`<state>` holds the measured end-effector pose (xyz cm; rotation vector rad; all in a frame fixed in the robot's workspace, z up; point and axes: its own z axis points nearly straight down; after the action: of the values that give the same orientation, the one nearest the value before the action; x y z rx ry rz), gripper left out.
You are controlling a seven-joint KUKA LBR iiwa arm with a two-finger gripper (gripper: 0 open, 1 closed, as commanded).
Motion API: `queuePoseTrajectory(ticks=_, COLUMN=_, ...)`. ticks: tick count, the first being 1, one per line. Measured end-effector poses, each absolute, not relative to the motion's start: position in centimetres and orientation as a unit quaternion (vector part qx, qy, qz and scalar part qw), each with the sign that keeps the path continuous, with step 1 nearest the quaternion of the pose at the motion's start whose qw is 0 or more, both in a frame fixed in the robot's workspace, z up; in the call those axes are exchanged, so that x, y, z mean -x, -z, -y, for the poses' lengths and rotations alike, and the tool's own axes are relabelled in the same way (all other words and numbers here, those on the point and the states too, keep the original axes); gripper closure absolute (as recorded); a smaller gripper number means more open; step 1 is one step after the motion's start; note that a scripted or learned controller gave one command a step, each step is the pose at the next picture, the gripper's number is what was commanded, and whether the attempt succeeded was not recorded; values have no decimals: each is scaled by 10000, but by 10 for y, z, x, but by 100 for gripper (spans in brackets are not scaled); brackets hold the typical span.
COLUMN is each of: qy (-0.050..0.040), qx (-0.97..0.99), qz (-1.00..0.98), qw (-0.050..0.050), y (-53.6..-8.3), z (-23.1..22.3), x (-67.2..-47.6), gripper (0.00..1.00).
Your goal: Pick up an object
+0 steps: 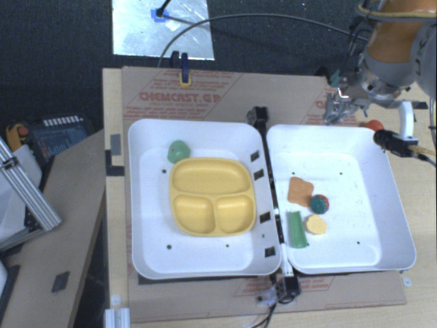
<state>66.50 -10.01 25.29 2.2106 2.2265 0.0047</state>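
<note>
The end effector (339, 108) hangs over the bench (225, 87) just beyond the far edge of the right bin (382, 203), below the arm's orange band (403, 5). It holds nothing; whether it is spread or pressed together cannot be told at this size.

The right bin lies directly below and toward the camera from the end effector. Four small things sit clustered in its near-left part, well apart from the end effector: an orange flat piece (300, 190), a round teal-and-red object (319, 203) touching its lower right edge, a yellow disc (315, 225) just below that, and a green stick (296, 229) lying lengthwise beside the disc, near the bin's left wall.

The left bin (147, 203) lies to the left of the end effector, farther off. It holds a yellow divided tray (211, 195) with three compartments, and a green lump (179, 151) sits at the tray's far-left corner.
</note>
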Motion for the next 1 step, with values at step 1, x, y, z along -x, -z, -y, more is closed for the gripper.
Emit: queuePoseTrajectory(ticks=1, qy=-10, qx=-7044, qz=-7098, qw=9, y=-258, z=48, x=-665, gripper=100)
